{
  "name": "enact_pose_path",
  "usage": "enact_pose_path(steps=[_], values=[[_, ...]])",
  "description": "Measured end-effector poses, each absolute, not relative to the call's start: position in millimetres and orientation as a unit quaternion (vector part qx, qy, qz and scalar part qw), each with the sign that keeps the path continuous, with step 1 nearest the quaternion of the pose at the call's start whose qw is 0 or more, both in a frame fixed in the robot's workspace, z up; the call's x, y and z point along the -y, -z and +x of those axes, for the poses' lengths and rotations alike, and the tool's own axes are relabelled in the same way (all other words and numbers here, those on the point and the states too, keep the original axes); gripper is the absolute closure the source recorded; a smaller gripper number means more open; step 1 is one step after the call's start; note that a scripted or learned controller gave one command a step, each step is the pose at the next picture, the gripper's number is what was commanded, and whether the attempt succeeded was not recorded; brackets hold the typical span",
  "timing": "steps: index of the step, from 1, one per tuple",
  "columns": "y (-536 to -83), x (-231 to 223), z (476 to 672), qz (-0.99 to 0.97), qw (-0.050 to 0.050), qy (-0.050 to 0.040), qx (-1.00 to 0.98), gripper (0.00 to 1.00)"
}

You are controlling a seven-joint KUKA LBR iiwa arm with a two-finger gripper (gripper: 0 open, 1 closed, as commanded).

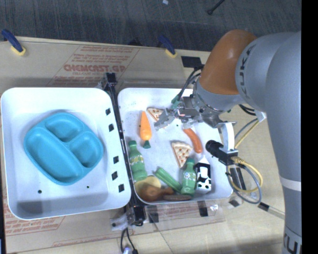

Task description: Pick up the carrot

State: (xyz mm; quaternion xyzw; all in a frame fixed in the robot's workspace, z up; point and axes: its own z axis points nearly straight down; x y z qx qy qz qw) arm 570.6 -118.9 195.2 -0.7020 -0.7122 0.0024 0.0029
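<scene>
The carrot [144, 127], orange with a green stub at its near end, lies in the right bin [131, 100] near that bin's left wall, pointing roughly front to back. My gripper [170, 115] hangs low over the bin's back half, just right of the carrot and apart from it. It is over a pizza slice [155, 112]. Nothing shows in the gripper.
The right bin also holds an orange sausage [194, 139], a second pizza slice [180, 152], two green bottles [136, 162] [188, 177], a green vegetable [167, 177], a cow-patterned carton [203, 177] and a brown item [155, 190]. A blue divided plate [63, 147] lies in the left bin [16, 194].
</scene>
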Motion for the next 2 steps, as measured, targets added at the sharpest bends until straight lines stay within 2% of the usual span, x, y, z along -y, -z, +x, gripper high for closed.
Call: enact_pose_path(steps=[1, 2], values=[[-97, 114, 625.6, -0.679, -0.005, 0.0004, 0.735, 0.0], [-109, 115, 626.5, -0.676, -0.005, -0.0013, 0.737, 1.0]])
